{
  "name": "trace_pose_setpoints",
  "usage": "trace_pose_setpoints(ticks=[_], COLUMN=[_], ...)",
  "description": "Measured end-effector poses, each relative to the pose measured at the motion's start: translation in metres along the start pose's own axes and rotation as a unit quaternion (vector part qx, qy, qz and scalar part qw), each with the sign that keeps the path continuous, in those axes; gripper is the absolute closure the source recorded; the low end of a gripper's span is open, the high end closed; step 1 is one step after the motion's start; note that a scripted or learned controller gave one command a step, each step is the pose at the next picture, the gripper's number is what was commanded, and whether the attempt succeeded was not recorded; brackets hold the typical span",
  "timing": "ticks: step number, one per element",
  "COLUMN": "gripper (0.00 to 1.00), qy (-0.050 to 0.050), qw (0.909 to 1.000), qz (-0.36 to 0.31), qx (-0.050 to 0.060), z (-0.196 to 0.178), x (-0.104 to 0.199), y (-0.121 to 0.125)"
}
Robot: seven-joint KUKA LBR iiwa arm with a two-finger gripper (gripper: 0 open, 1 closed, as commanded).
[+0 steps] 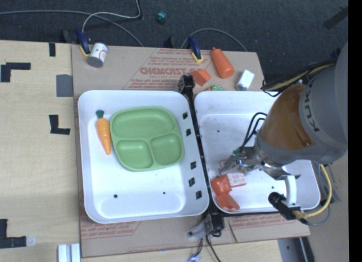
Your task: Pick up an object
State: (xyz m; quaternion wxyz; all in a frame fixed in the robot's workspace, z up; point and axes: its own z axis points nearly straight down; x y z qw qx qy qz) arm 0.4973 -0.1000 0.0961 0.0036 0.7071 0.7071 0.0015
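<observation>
Gripper [236, 167] low in the right bin [226, 114], beside red objects [224, 192] at the near-left corner (grip state: cannot tell). Nothing lifted; pick not yet done.

The scene is viewed by one fixed camera set above the tabletop [34, 142], angled down at a slant. Both bins, left [90, 159] and right [226, 105], are taken in from moderate height, with the arm [305, 125] entering from the right.
</observation>
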Motion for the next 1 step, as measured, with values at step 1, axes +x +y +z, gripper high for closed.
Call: trace_pose_setpoints(ticks=[1], gripper=[1.0], qy=[0.002], qw=[1.0], qz=[-0.001], qx=[0.004], z=[-0.0879], x=[0.0558], y=[0.039])
